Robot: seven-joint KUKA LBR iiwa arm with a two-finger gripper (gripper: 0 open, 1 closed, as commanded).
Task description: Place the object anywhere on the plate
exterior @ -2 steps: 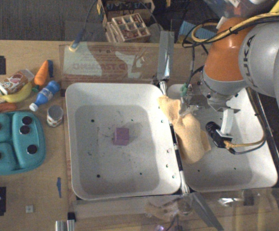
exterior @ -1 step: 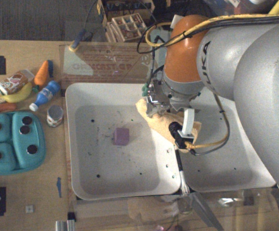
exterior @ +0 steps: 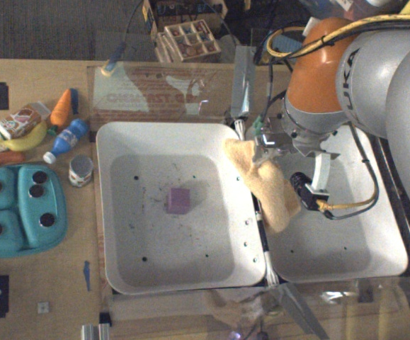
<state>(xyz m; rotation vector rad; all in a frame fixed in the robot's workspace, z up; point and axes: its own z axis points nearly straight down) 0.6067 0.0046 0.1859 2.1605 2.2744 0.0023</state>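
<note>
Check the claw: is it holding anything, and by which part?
Looks like yes: the claw has the yellow cloth pinched at its upper end, the rest hanging over the divide between the bins.

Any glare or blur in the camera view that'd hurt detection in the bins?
Camera view: the clear sheet behind the left bin reflects light, and the purple block is soft-edged but distinct on white. The arm throws shadow over the right bin, and the yellow cloth draped over the divider looks slightly blurred.
</note>
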